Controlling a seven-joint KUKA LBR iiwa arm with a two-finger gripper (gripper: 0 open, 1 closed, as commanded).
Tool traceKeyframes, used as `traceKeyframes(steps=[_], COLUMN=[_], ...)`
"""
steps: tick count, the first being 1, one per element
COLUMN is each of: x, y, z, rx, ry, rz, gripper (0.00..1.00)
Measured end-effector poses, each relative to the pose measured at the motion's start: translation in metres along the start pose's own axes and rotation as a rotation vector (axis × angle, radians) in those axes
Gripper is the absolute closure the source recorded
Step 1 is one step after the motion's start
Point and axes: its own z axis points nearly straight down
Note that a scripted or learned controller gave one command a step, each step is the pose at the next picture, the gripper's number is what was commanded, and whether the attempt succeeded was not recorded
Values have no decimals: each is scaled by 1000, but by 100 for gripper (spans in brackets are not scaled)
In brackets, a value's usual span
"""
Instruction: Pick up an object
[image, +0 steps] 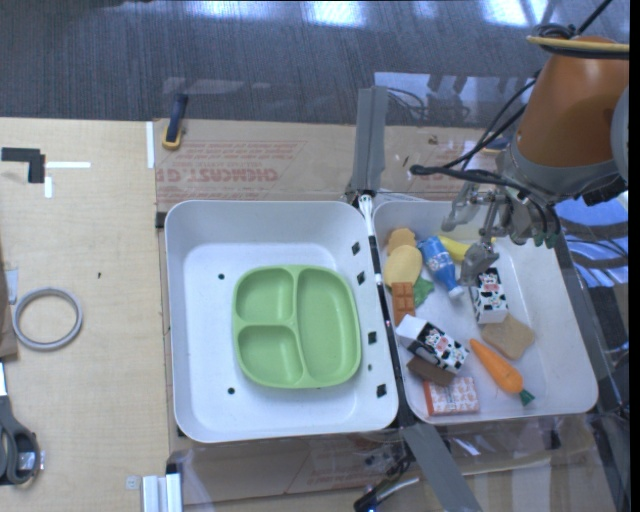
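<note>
Two white bins sit side by side; we see the left bin (190, 330) holding a green divided plate (297, 326). The gripper (484, 262) hangs over the right bin (570, 350), its fingers hard to read (we cannot tell their spread). Just below them lies a cow-patterned carton (490, 298), writing illegible; a second one (434, 343) lies further down-left, a carrot (497, 367) below.
</note>
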Motion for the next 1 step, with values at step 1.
traceKeyframes(steps=[1], x=[-3], y=[-3], z=[119], rx=[0], ry=[-2], rz=[58], gripper=[0])
